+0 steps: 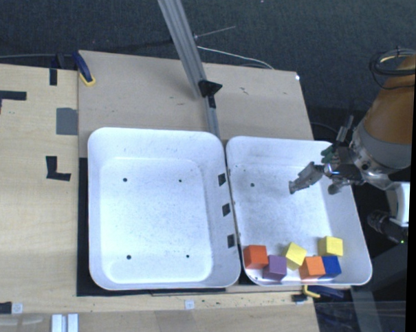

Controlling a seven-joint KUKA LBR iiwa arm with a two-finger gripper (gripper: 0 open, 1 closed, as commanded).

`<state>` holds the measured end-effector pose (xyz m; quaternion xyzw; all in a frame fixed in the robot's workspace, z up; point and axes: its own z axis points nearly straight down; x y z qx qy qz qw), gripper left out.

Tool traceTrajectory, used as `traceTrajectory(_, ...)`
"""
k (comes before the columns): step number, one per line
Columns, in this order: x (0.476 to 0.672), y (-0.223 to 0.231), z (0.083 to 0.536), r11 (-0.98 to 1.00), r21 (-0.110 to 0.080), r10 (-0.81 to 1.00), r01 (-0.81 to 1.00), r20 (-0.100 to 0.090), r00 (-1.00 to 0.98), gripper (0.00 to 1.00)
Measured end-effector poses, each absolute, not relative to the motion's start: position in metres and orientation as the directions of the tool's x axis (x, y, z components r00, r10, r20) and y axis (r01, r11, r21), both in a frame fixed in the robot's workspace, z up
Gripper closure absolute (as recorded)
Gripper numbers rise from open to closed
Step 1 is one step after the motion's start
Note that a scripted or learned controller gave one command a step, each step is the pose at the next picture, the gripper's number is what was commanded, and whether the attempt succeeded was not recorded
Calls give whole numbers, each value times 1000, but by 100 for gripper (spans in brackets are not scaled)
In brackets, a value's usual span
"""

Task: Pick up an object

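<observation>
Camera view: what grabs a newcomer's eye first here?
The cluster of colored blocks at the near edge of the right bin: orange, purple, yellow and blue, packed close together. Next, the arm's hand over the far right part of that same bin, well apart from the blocks, with nothing visible between its fingers. The left bin sits alongside it.

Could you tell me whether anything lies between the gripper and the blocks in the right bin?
Nothing visible does. The gripper hangs over the right bin's bare floor, and the blocks sit clustered along its near edge with open floor between.
</observation>
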<state>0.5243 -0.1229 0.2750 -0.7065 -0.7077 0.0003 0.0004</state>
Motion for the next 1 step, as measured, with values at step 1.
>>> traceTrajectory(1,559,-116,186,3,-8,1000,1000,1,-3,0)
